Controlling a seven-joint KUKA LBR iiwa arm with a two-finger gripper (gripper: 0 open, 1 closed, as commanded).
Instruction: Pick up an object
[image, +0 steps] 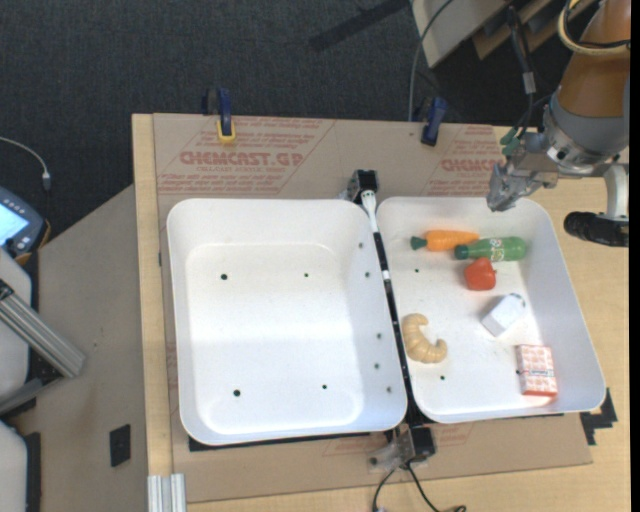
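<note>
The right bin holds an orange carrot, a green bottle, a red pepper-like piece, a white block, a tan croissant and a pink-and-white box. My gripper hangs above the bin's far right corner, up and to the right of the carrot and the green bottle. Nothing shows between its fingers.
The left bin lies beside the right one on a cardboard sheet. Blue clamps sit on the sheet's far edge. A black hinge strip runs between the bins.
</note>
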